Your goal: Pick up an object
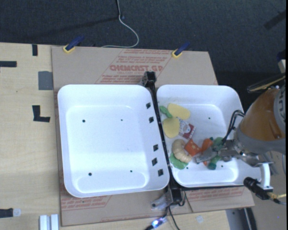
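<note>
The right bin holds a heap of small objects along its left side. Among them are a yellow oblong piece, a pale yellow round piece, a red and white packet, a beige lump, an orange piece and a green piece. My gripper is low inside this bin, just right of the orange piece. A small orange-red bit and a green bit lie close beside it. I cannot make out whether anything is held.
The left bin lies beside the right one, with a black divider between them. Both rest on a cardboard sheet on the wooden bench. The arm's orange band hangs over the right bin's right rim.
</note>
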Robot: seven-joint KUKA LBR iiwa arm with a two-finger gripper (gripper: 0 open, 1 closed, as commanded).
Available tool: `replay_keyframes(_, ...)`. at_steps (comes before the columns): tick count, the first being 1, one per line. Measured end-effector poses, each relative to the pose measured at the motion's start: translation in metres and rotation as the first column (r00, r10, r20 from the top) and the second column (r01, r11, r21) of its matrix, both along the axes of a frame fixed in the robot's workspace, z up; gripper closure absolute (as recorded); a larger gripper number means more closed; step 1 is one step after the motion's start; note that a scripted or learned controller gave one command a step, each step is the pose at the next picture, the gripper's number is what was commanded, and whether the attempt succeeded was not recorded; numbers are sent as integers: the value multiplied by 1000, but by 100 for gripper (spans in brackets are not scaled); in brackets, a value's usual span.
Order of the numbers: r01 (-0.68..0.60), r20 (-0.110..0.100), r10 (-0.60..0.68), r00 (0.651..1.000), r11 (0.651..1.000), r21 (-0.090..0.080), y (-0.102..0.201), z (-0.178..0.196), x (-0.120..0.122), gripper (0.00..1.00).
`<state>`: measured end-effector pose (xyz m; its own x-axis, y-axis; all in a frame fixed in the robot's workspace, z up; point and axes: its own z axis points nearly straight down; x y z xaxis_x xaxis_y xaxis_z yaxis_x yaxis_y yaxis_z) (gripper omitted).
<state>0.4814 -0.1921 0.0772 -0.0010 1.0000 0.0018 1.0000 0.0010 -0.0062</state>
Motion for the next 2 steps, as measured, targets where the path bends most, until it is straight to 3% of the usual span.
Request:
replay_keyframes(1,1,7,-1,1000,1000,-4,-3,18,3,100)
replay_keyframes(2,-8,11,8,1000,1000,0,67,75,46,100)
